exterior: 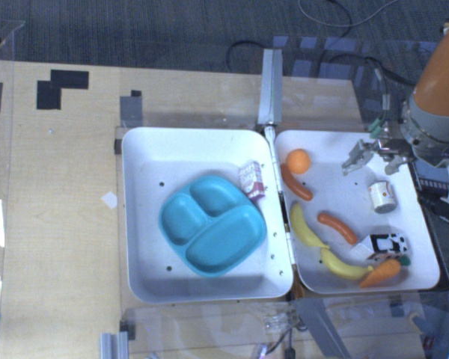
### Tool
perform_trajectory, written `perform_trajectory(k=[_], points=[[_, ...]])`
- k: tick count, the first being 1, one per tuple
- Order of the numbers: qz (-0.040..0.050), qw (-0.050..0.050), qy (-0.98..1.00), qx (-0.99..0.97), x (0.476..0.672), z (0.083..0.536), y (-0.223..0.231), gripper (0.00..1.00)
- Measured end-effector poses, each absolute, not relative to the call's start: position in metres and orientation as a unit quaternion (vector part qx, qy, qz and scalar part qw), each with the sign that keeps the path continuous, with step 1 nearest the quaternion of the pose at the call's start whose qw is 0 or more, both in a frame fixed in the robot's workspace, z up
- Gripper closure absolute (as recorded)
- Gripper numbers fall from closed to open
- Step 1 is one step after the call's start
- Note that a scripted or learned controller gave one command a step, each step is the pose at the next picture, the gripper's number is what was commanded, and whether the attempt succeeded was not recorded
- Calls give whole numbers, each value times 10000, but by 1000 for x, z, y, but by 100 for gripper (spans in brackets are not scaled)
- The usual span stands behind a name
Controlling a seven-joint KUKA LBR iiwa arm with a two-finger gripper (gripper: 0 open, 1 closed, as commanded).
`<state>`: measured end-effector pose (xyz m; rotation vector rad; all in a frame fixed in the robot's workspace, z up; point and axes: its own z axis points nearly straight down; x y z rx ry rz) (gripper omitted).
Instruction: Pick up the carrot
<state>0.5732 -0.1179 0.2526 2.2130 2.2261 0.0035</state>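
I see a pale wooden bench [60, 223] on dark carpet, carrying two shallow white bins side by side with a grey metal divider post running up between them. The left bin [142, 275] holds a blue divided plate [213, 224] in its middle, leaving open white floor along the left wall and both near corners; a small crumpled packet [252, 180] lies by its right wall, just off the plate's far corner.

The right bin [426, 275] is busier. The carrot [382, 272] lies in the near right corner, close to the near rim, its green top pointing right. It touches the end of one banana [343, 264] and sits just below a small black-and-white item [389, 243]. A second banana [305, 227] lies along the left wall. Two sausages, one near the left wall [296, 185] and one in the middle [337, 227], an orange ball [298, 161] and a small white can [382, 196] fill the remainder. Open floor remains in the far middle of this bin.

My gripper [368, 154] hovers over the far right part of that bin, well apart from the carrot. Its fingers look spread, with nothing between them.
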Motion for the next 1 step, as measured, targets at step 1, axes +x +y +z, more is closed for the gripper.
perform_trajectory(k=[1], points=[[7,7,7120,7022,627,140,-108,0]])
